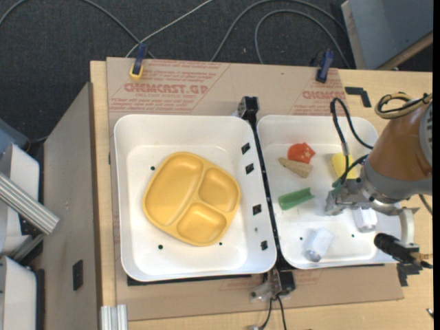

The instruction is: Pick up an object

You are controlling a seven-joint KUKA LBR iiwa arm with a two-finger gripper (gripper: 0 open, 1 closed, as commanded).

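**Robot arm low over the right bin, nothing lifted yet**

Two shallow white bins sit side by side on a cardboard-covered desk (103,184). The left bin (127,184) holds a yellow divided plate (191,198), lying flat near its middle. The right bin (275,246) holds the loose items: a red piece (300,152) towards the far side, a tan wedge (294,166) touching it just in front, a green block (295,199) near the centre, a yellow object (339,163) towards the arm, and a pale crumpled object (317,243) near the front edge.

The arm (405,150) reaches in from the right, and its hand (342,201) is down inside the right bin, between the green block and the yellow object and near both. As far as I can judge, the pick is not done: every item appears to rest on the bin floor, and nothing sits visibly in the hand. A grasp and a lift both seem left to do.

The wrist and cables cover the hand from above, so I cannot tell how far it is open. Part of the yellow object is hidden behind the arm. A small whitish shape by the hand is too unclear to name.
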